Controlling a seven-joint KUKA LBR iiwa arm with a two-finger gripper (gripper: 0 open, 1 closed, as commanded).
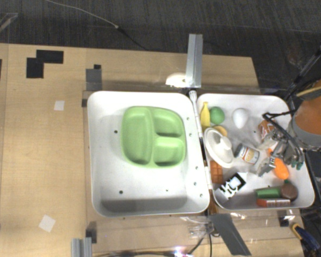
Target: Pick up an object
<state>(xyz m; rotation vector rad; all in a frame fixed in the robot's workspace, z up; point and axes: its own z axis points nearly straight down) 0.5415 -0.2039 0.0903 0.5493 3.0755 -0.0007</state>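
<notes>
Hovering: hand over right bin | orange carrot just below | grip state unclear

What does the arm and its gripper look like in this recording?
The arm enters from the right as a rounded orange band above a grey section. Thin black cables loop around the wrist. The gripper below is a cluster of dark and metallic parts, too cluttered to make out further.
</notes>
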